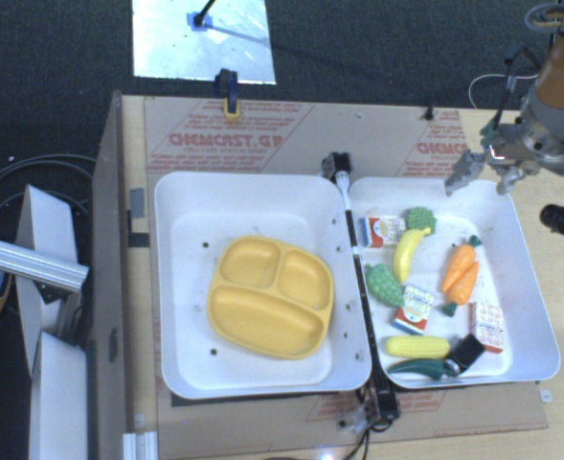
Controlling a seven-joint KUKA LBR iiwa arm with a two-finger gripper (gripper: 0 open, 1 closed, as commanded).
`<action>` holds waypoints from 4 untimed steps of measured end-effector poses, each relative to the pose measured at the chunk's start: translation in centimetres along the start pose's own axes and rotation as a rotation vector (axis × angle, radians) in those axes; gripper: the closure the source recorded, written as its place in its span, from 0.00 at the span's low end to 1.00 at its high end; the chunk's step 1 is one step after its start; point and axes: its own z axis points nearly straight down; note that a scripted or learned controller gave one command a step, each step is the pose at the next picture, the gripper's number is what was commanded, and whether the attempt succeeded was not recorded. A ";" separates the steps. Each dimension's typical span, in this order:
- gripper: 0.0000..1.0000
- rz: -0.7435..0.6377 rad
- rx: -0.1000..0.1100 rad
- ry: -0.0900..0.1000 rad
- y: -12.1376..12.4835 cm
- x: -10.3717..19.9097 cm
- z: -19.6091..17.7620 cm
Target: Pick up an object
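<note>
**Arm Poised Above Crowded Bin of Toy Food**

Toy groceries crowd the right bin (526, 286): a banana (408, 254) near its centre, a carrot (460, 268) at 3 o'clock from it, broccoli (419, 219) at 12 o'clock, a bumpy green piece (384, 284) at 7 o'clock, and a corn cob (416, 346) by the near wall at 6 o'clock, with small printed cartons (387, 230) scattered between. The gripper (485, 172) hangs over the bin's far rim, at about 1 o'clock from the banana, its two fingers spread apart and holding nothing. The left bin (181, 286) carries a yellow divided tray (270, 295).

The pieces lie close, several touching, so a descent could land on two at once or nudge one aside; the rounded banana and carrot look liable to slip from a pinch. The arm's upper part is cut off at the frame's edge, a dark object (466, 351) beside the corn is hard to identify, and the carton labels are too small to read.
</note>
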 end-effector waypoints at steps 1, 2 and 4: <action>0.00 -0.003 0.008 0.006 -2.0 4.5 17.8; 1.00 -0.001 -0.002 0.000 -1.7 4.1 16.2; 0.00 0.000 0.001 0.002 -8.7 8.7 7.2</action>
